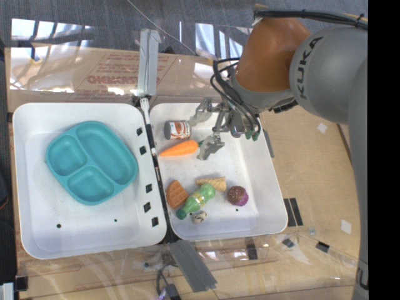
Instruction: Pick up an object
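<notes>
Grey carpet lies behind a bench covered with clear plastic sheeting over brown board bearing mirrored red print too faint to read. Two shallow white bins sit side by side. Within the left bin (37,230) lies a teal divided plate (92,162).

Toward 12 o'clock of the right bin (265,211), the gripper (208,130) hovers with its fingers spread apart and nothing between them. One fingertip is just beside the carrot (179,149), which lies flat at about 10 o'clock in that bin, its green stub toward the gripper. A small can (178,129) with a red and white label lies on its side just above the carrot; its lettering is too small to read.

Judging by its look, the carrot is a light, stiff plastic toy, smooth and tapered, so it may slip or roll; the thick middle, pinched across its width, seems the safest hold.

Near 6 o'clock cluster a waffle-like biscuit (176,194), a green bottle (196,201), a cone-shaped piece (212,182) and a dark purple ball (237,195).

White letters "KUKA" run along the grey arm (331,74).
</notes>
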Controlling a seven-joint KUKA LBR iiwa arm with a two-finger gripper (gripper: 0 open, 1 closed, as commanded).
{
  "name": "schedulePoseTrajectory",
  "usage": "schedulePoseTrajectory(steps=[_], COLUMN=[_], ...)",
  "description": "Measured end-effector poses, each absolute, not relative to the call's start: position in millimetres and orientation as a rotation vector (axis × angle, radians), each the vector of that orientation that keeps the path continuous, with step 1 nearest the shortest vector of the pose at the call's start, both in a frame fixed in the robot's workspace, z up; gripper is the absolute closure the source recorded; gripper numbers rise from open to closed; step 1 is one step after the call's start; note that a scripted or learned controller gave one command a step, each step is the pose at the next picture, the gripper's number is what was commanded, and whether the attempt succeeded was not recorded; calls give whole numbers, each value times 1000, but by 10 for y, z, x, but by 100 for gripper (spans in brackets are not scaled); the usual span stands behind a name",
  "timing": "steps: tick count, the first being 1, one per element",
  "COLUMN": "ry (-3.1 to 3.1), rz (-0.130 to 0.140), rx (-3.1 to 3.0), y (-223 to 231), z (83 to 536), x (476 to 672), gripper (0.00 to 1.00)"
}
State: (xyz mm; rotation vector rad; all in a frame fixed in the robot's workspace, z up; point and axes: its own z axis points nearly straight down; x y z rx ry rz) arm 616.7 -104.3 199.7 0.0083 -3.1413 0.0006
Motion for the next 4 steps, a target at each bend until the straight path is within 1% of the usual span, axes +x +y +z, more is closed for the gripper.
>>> schedulePoseTrajectory(steps=[1,2,4], ry=[-3129,-3134,-3138], rz=[-2,-1,1], rx=[228,240,257], y=[-1624,-1602,-1578], z=[908,1037,1256], x=[5807,5839,5874], gripper=[0,100,100])
